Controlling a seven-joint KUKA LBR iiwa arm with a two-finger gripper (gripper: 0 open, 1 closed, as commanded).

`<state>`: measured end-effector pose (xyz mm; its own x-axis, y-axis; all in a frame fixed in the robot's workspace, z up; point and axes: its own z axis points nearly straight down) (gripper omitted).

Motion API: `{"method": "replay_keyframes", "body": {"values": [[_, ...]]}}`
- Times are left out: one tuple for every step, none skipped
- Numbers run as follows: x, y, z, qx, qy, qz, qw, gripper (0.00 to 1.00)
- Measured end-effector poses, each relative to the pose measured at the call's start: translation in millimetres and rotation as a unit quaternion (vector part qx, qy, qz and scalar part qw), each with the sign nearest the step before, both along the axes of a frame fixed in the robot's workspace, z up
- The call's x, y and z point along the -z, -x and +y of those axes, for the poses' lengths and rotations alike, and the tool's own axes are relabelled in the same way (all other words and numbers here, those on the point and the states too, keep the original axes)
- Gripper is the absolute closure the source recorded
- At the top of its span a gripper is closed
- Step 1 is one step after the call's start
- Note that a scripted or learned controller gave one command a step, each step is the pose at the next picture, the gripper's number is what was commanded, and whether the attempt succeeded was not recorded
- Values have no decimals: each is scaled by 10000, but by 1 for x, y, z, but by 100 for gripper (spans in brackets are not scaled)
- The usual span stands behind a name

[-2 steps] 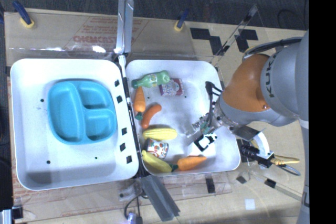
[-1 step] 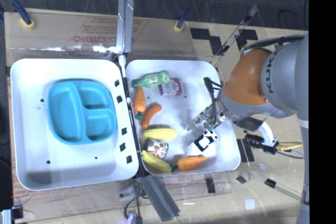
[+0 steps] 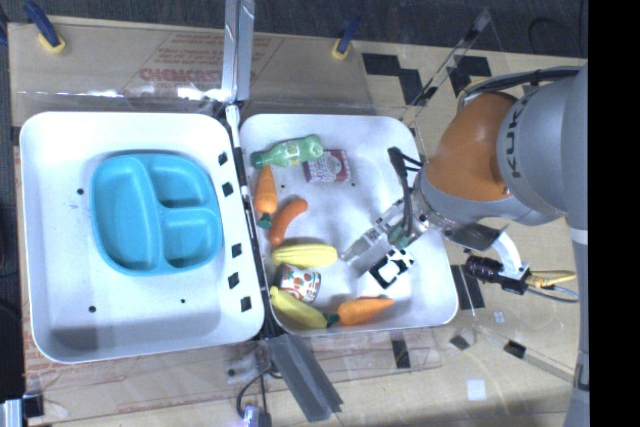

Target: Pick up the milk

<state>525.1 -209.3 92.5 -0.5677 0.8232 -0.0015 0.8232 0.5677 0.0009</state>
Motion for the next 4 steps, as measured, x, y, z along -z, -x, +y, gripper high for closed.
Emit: {"method": "replay_keyframes", "body": {"values": [[0, 47, 1, -525, -8, 3, 9986, 0], [-9, 46, 10, -589, -99, 47, 9982, 100], [-89, -18, 67, 1132, -7, 13, 9936, 100], [-89, -18, 67, 1137, -6, 14, 9935, 0]]}}
